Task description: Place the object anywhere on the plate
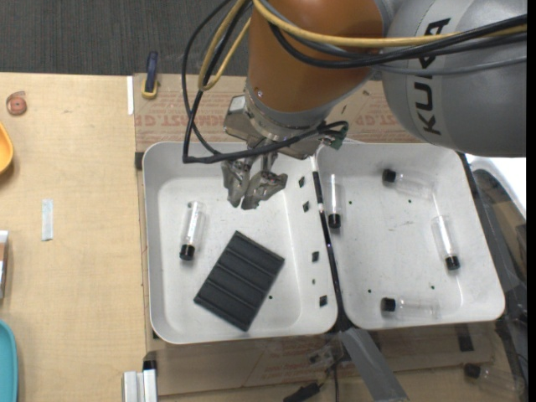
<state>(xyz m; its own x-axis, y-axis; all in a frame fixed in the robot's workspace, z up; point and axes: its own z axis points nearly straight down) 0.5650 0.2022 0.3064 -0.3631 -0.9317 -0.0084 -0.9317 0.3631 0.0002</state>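
Note:
A black ribbed plate (240, 279) lies flat and skewed in the front of the left bin (159, 224). To its upper left, a clear tube with a black cap (190, 231) rests on the bin floor. My gripper (250, 198) hangs over the back middle of the left bin, above and behind the plate and to the right of the tube. Its fingers look shut, and I see nothing between them.
The right bin (477, 224) holds several more clear capped tubes, one (333, 199) against the divider and one (445, 241) near the right wall. Cables loop from the wrist over the back rim. A wooden bench surface (67, 224) lies to the left.

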